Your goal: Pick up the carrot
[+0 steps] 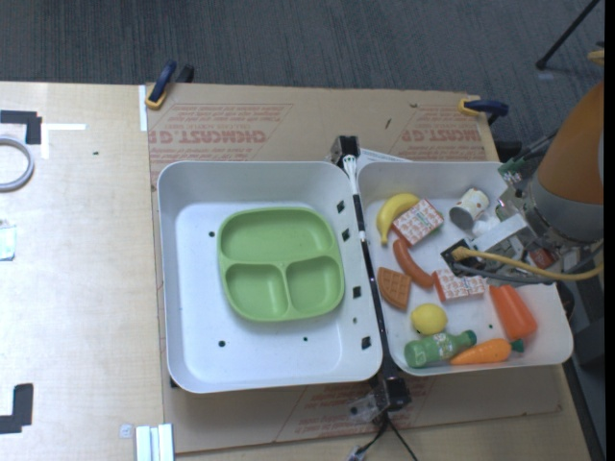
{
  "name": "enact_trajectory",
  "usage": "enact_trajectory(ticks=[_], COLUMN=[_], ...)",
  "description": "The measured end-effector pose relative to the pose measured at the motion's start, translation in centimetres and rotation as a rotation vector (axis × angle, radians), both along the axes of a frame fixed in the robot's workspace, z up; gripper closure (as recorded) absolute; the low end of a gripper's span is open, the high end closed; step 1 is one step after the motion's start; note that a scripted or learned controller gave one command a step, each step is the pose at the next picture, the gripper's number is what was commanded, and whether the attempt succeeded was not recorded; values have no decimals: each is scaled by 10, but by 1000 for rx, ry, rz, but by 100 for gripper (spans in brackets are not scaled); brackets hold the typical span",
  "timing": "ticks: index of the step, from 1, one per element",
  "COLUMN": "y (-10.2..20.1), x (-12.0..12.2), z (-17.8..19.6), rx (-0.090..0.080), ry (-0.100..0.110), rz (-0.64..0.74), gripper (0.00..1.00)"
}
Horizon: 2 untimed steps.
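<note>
The left bin (183, 286) is being occupied by a green divided plate (282, 262), which is lying flat near its middle. In the right bin (550, 355), a yellow banana (392, 211) and a printed carton (418, 223) are being seen side by side toward the far side, with a sausage (411, 263), a waffle (394, 287) and a lemon (429, 318) lying nearer. The carrot (480, 353) is being found on its side along the near wall of the right bin. Its narrow end is just beside a green bottle (439, 348) on its left, and an orange-red piece (512, 313) is lying just beyond it. The gripper (534, 250) is being held over the bin's right part, apart from the carrot. Whether it is released or clenched cannot be told.
</note>
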<state>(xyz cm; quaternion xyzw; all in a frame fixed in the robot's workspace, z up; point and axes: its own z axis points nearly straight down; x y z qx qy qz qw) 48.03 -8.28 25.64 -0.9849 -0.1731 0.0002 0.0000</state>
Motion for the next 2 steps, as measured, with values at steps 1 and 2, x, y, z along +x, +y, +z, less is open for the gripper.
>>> enact_trajectory(ticks=[1, 2], y=[84, 93], x=[-3, 42], z=[-65, -22], rx=[1, 0], ry=[2, 0], rz=[-146, 23], gripper=[100, 100])
